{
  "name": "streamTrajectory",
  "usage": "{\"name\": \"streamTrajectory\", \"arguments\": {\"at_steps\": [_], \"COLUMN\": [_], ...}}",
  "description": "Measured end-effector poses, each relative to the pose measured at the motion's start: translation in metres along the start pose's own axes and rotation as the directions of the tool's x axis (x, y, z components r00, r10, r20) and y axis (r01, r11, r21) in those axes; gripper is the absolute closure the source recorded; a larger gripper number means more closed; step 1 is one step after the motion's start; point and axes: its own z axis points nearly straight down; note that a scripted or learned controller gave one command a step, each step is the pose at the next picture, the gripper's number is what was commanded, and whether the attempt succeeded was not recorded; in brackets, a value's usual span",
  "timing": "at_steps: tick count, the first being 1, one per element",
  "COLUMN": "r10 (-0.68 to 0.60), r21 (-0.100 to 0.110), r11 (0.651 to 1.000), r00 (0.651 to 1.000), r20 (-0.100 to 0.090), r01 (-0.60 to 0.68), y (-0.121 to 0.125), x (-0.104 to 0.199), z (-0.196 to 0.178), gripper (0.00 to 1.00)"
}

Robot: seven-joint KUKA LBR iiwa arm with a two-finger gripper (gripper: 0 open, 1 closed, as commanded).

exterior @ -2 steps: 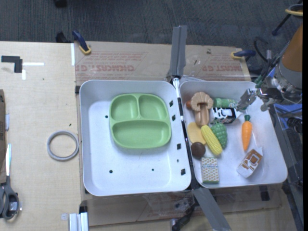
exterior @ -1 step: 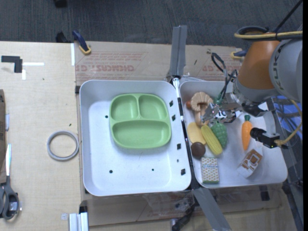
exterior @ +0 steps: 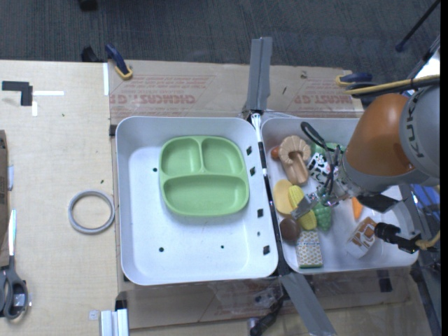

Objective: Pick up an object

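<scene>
Gripper (exterior: 323,196) hangs low at right of frame in the right bin (exterior: 392,261), among my toys, touching the yellow piece (exterior: 287,196) leftward; whether it grips, I cannot tell.

Arm (exterior: 381,145) reaches into right bin (exterior: 336,261), perhaps touching toys (exterior: 308,212).

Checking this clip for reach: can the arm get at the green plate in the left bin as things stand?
Probably yes. The green plate lies alone in the left bin with nothing on top of it. The arm is over the right bin, so it would have to cross the divider.
</scene>
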Motion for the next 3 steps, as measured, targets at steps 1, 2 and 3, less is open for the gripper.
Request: {"name": "streamTrajectory", "arguments": {"at_steps": [1,2,3], "r10": [0.004,-0.283,-0.113], "r21": [-0.003,-0.003,-0.003], "r11": [1.0,0.959,0.994], "r00": [1.0,0.959,0.994], "r20": [0.001,0.004,0.003], "r01": [-0.004,0.283,0.113], "y": [0.001,0.051,0.104], "x": [-0.001,-0.037,-0.01], "z": [-0.01,-0.032,-0.101], "gripper": [1.0,1.0,1.0]}}
